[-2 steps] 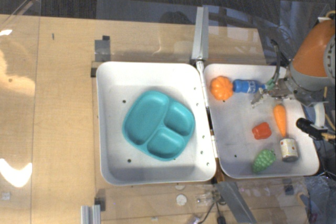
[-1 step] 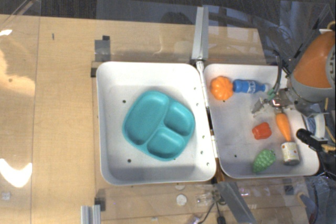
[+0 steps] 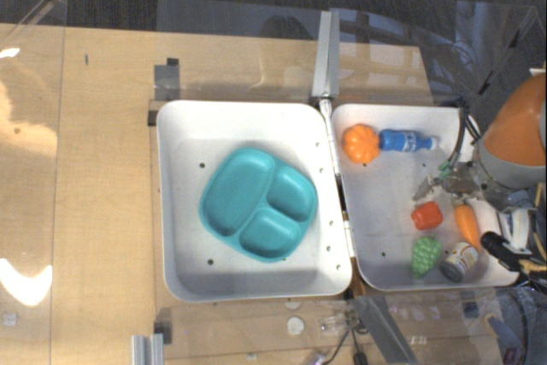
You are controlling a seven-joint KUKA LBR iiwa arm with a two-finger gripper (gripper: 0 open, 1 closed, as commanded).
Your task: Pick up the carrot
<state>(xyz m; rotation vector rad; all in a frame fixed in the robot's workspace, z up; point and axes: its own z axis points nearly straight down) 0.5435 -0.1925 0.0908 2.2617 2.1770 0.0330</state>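
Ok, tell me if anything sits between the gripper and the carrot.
Nothing visible does. The gripper hangs over the right bin, and the carrot lies just beside it toward the bin's right wall. The red piece lies to the carrot's left, off that path.

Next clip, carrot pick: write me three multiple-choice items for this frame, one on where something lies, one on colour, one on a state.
1. Which bin holds the carrot?
A. the left bin
B. the right bin
C. neither, it lies on the bench

2. What colour is the divided plate?
A. teal
B. red
C. yellow

3. How does the blue bottle sit?
A. upright
B. lying on its side
C. stacked on the plate

Answers:
1 B, the carrot lies near the right edge of the right bin, close under the arm.
2 A, the plate in the left bin is teal.
3 B, the bottle lies flat along the right bin's far wall, beside the orange fruit.
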